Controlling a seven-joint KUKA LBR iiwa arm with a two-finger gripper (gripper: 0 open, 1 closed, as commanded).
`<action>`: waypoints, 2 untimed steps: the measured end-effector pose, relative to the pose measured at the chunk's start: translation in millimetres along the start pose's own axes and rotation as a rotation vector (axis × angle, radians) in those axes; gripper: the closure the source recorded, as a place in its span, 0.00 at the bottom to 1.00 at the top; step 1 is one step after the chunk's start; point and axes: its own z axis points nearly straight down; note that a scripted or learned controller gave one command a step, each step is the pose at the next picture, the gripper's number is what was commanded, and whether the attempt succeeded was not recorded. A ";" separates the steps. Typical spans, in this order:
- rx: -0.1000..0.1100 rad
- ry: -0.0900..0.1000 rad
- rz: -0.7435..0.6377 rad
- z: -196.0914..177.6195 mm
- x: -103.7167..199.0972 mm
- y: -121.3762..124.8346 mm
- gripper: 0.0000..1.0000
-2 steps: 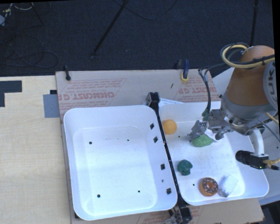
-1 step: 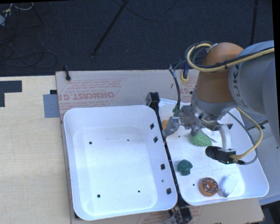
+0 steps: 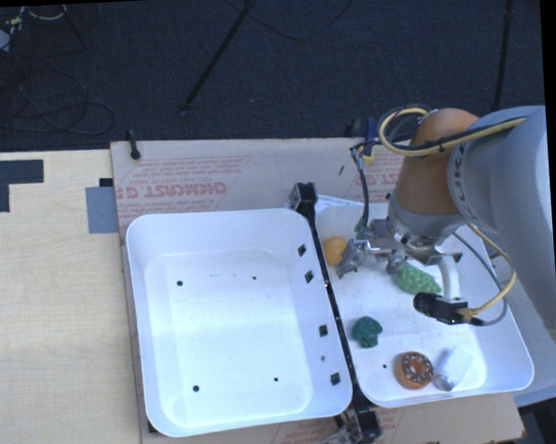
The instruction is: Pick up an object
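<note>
Camera view | end effector (image 3: 369, 250) between orange ball (image 3: 334, 250), green piece (image 3: 417, 278)

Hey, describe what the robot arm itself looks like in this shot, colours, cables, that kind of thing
The arm is smooth light grey with a rounded orange band above the wrist. Yellow and blue cables loop beside the band, and a yellow one runs to a black plug lower down. The gripper is bare grey metal.
</note>
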 end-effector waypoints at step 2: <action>-0.005 0.003 -0.004 -19.0 5.2 27.4 0.00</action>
